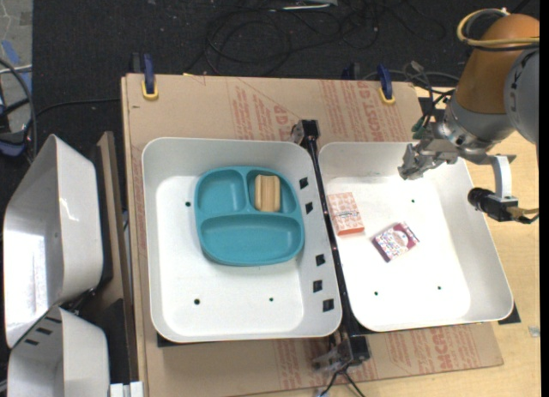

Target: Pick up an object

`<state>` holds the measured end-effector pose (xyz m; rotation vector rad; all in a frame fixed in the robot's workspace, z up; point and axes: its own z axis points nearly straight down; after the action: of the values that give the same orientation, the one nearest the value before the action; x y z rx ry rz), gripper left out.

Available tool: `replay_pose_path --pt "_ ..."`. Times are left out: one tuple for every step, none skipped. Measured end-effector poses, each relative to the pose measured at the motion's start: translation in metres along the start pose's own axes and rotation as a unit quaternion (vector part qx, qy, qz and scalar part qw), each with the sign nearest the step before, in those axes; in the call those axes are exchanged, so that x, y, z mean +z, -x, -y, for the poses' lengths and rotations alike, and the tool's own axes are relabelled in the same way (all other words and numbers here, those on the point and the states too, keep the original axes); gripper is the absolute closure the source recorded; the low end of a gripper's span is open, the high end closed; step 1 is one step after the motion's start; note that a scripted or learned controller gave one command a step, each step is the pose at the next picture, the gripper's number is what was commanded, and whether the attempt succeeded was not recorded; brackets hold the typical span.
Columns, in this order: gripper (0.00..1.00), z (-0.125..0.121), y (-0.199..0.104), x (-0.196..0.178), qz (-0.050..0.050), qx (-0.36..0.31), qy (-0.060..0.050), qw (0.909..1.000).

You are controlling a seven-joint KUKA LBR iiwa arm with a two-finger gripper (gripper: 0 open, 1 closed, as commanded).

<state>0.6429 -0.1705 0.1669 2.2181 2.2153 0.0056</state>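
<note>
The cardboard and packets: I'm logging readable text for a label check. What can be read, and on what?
Cardboard sheet: red printed lettering, mirrored and too faint to read.
Red-and-white packet: print too small to read.
Purple-and-white packet: print too blurred to read.

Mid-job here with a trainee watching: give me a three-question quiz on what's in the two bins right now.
1. True or false: the teal divided plate lies in the right bin.
2. Which object lies nearer the gripper: A) the red-and-white packet, B) the purple packet, C) the tan block?
3. Fill in: the tan block sits in the plate's upper ____ compartment.

Key: 1. False, it lies in the left bin. 2. A. 3. Right.
</note>
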Motion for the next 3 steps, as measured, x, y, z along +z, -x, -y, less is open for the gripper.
replay_pose_path --pt "1.0 -0.01 -0.002 -0.061 0.0 -0.003 0.001 1.0" --pt "1.0 -0.011 0.003 -0.125 0.0 -0.003 0.001 1.0" --pt "1.0 -0.012 0.003 -0.129 0.0 -0.003 -0.002 1.0"
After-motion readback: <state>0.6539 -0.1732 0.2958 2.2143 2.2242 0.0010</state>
